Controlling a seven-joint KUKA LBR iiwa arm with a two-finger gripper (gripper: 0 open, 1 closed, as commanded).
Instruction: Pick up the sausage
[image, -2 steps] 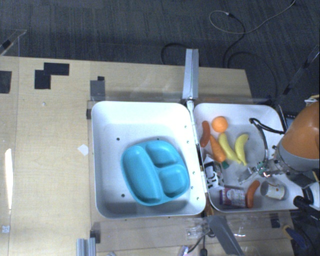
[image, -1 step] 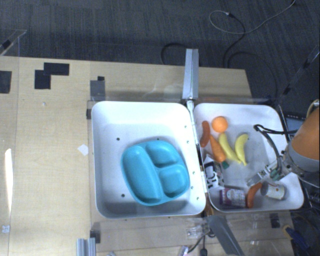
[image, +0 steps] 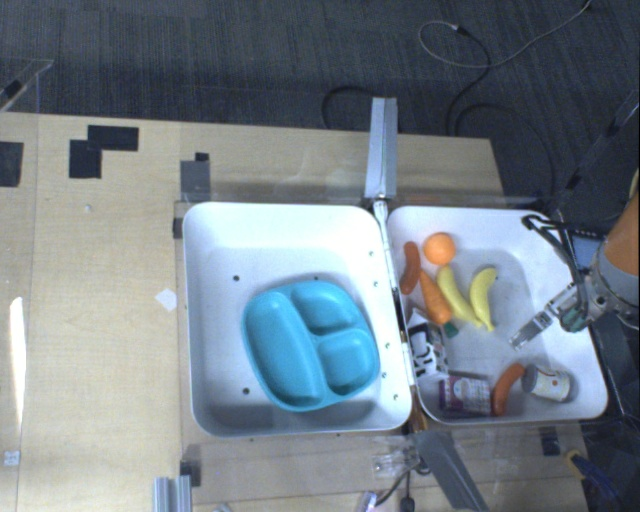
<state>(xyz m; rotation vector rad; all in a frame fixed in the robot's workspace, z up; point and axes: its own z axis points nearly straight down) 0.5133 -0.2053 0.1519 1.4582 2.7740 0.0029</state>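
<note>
A reddish-brown sausage (image: 410, 267) lies along the left wall of the right bin (image: 505, 222), next to an orange (image: 439, 248) and a carrot (image: 434, 298). A second, orange-red sausage-shaped piece (image: 507, 387) lies near the bin's front wall between a can (image: 460, 393) and a small jar (image: 550, 382). My gripper (image: 524, 336) hangs over the right side of this bin, tilted down to the left. Its tip is just above and right of the orange-red piece and far from the reddish-brown sausage. Nothing is seen in its grasp.
Two yellow bananas (image: 468, 296) lie in the middle of the right bin, and a black-and-white object (image: 426, 352) rests by its left wall. The left bin (image: 215, 300) holds a blue divided plate (image: 310, 343). A metal divider post (image: 382, 150) stands behind the bins.
</note>
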